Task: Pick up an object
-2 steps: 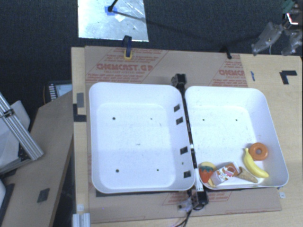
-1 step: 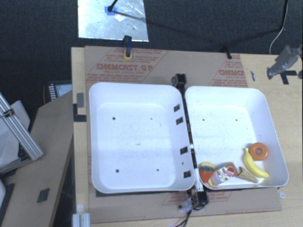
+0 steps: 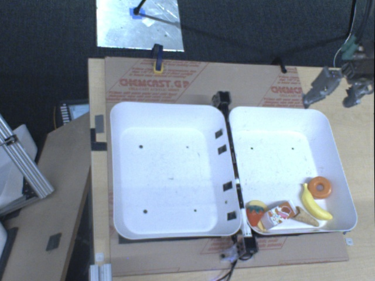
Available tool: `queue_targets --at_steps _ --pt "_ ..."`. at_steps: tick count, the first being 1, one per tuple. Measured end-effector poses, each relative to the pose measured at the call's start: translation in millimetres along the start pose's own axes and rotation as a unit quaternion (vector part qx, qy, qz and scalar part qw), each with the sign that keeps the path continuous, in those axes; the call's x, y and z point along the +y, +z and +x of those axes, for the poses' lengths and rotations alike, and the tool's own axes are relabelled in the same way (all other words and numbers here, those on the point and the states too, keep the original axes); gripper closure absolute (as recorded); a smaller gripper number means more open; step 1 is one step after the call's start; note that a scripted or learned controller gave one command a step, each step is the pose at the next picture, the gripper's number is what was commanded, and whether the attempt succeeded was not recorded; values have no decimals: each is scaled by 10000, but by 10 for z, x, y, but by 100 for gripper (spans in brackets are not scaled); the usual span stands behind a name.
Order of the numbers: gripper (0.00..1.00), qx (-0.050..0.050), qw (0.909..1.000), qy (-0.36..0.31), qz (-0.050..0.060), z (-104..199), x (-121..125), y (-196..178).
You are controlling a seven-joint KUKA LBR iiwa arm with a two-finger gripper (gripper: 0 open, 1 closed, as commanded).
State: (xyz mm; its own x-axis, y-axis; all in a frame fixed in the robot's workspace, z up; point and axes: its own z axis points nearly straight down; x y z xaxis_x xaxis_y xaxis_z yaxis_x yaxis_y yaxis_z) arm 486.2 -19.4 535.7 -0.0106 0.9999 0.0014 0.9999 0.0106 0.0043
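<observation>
My gripper (image 3: 335, 93) hangs at the far right, above the back right corner of the right bin (image 3: 275, 124). Its two grey fingers (image 3: 319, 89) are spread apart with nothing between them. The objects lie in the right bin's front corner, well below the gripper: a yellow banana (image 3: 314, 205), an orange ring-shaped doughnut (image 3: 320, 187), a red and orange round fruit (image 3: 255, 211), a white and red packet (image 3: 279, 213) and a tan cone-like piece (image 3: 305, 217).
The left bin (image 3: 161, 122) sits beside the right one, joined by black clips (image 3: 225, 151) along the shared edge. Both rest on a brown cardboard sheet (image 3: 176, 81). A shiny metal plate (image 3: 139, 16) lies at the back.
</observation>
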Motion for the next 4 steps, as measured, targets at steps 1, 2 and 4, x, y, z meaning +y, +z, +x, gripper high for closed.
queue_targets --at_steps 1,2,4 --pt "0 1 10000 8 7 435 8 7" --pt "0 2 10000 10 8 854 10 6" --pt "0 0 10000 24 8 1355 17 7"
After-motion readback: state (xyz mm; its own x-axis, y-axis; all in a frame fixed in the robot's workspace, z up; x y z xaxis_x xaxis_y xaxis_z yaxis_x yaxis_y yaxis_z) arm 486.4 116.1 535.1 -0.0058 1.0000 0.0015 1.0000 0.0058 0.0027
